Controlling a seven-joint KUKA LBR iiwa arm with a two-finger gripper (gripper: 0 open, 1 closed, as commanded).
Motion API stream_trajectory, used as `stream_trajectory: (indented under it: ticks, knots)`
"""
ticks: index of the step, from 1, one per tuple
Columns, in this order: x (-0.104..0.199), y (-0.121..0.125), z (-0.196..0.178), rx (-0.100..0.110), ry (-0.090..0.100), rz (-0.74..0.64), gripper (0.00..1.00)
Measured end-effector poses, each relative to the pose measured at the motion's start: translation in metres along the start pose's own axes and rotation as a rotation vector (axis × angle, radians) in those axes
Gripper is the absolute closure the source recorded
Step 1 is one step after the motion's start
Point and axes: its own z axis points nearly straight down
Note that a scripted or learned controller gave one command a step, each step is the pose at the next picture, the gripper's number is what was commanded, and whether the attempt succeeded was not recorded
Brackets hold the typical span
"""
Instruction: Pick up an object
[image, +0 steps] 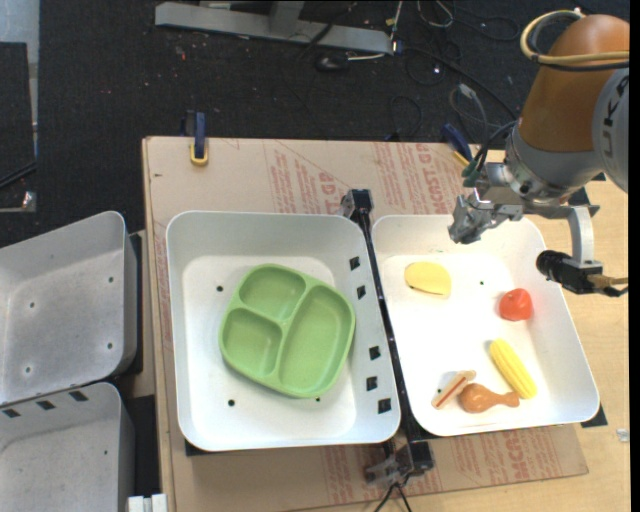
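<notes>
The gripper (468, 232) hangs over the far edge of the right bin (560, 415), just beyond the pale yellow piece (428, 278); whether it is parted or closed cannot be told, and nothing shows in its hold. That piece lies nearest and apart from the rest, so it seems the likeliest target; the red piece (515, 304), corn cob (511, 367), drumstick (482, 398) and thin orange stick (452, 389) lie nearer the camera, while the green divided plate (288, 329) sits alone in the left bin (190, 400).

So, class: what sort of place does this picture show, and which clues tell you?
Most likely a robotics lab test bench: a robot arm reaches over two white bins, toy food such as a corn cob lies in one, and cables trail across the dark floor.
</notes>
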Motion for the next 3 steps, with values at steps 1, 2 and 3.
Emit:
stream_trajectory:
  ticks: [1,2,3]
  knots:
    - [0.053,-0.017,0.019,0.010,0.003,-0.003,1.00]
    - [0.097,-0.027,0.019,0.010,0.002,-0.003,1.00]
    - [0.142,-0.036,0.021,0.010,0.002,-0.003,1.00]
